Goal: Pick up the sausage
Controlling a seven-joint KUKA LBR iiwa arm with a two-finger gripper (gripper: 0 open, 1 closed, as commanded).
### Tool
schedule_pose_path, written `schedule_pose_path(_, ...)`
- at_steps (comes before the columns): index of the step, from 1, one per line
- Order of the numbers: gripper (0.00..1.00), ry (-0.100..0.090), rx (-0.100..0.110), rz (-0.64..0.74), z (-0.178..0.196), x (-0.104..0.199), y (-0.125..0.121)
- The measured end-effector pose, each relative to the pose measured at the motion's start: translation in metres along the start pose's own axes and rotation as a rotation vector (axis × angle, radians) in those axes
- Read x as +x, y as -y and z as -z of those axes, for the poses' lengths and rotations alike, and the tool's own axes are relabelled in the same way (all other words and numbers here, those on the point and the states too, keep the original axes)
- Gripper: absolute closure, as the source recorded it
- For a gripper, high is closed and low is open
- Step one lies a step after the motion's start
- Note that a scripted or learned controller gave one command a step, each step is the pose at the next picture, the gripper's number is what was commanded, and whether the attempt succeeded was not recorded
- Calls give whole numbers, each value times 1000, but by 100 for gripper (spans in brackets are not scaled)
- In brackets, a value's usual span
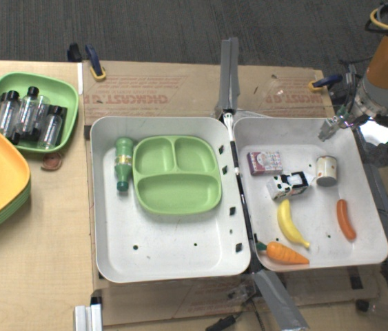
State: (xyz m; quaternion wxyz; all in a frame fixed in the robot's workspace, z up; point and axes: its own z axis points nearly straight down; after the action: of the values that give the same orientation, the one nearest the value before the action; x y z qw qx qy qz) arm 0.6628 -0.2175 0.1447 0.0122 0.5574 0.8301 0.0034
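1. Orange-red and slightly curved, the sausage is seen lying lengthwise near the right wall of the right bin, toward its front-right corner, with bare white floor all round it.
2. The gripper is seen at the back-right corner of that bin, over the rim and well apart from the sausage; nothing is seen in it, and how far it is parted cannot be told at this size.
3. The step in hand is judged to be the approach: the arm would have to be carried forward along the right wall and brought down over the sausage's middle.
4. A good grasp is judged to call for closing across the short width, not along the length, since the round skin may roll or slip out if it is caught near an end.
5. Care is advised with the right wall, just beside the sausage; a descent too far to that side could strike it.
6. The nearest neighbours are the banana and the carrot, toward the bin's middle and front edge, both apart from the sausage, so little crowding is expected.
7. The small can and the toy cow lie nearer the back.
8. The arm is cut off by the picture's right edge, and the gripper's outline is blurred against the bright patch beside it.
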Motion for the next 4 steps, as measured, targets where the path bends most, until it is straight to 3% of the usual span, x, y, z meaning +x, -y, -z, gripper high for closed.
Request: schedule_pose_path(4,100,8,-14,-3,39,-4,-2)
